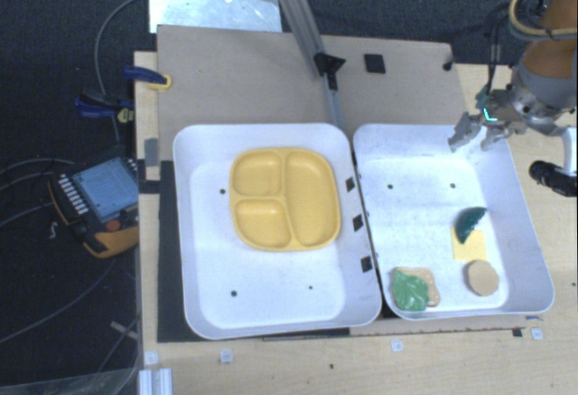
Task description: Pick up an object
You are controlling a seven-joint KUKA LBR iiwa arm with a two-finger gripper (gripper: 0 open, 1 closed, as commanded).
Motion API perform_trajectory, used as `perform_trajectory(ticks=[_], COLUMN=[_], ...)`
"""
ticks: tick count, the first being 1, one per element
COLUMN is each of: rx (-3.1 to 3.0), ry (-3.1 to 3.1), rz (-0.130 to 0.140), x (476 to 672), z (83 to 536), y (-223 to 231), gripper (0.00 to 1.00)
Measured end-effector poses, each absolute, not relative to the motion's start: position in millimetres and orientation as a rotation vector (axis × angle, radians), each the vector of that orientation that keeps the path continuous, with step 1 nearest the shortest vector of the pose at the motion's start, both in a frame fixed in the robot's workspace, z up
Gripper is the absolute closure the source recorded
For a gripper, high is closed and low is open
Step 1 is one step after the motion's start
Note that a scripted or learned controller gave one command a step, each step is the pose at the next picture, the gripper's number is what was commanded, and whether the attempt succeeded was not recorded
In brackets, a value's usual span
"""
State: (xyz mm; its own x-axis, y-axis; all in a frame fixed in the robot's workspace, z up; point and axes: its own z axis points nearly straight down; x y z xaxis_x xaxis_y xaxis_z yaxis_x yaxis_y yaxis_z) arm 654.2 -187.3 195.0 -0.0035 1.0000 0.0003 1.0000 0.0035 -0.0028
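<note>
- White plastic forms both shallow bins: the left bin point(203, 294) carries a yellow divided plate point(284, 198), and the right bin point(424, 167) carries the small things worth picking.
- Four small things lie near the right bin's front right corner: a dark green lump point(470, 222) resting on the top edge of a pale yellow square point(469, 245), a round tan disc point(482, 277) just below them, and a green leafy piece point(411, 291) lying on a tan slab point(426, 286) to their left.
- The gripper point(479, 130) hangs over the far right rim of the right bin, well apart from that group; its fingers look spread somewhat, with nothing between them.
- Judging by looks, these are light toy foods. The tan disc seems stiff and would sit well if pinched across its width.
- The yellow square looks thin and flat, so it would likely be hard to lift off the floor.
- The green lump seems irregular and may slip unless taken at its thickest middle.
</note>
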Motion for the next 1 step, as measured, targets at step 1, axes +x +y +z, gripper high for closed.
perform_trajectory(ticks=[1], rx=[-2.218], ry=[-2.228], rz=[-0.002], x=[655.6], z=[197.9], y=[-187.2], gripper=[0.00])
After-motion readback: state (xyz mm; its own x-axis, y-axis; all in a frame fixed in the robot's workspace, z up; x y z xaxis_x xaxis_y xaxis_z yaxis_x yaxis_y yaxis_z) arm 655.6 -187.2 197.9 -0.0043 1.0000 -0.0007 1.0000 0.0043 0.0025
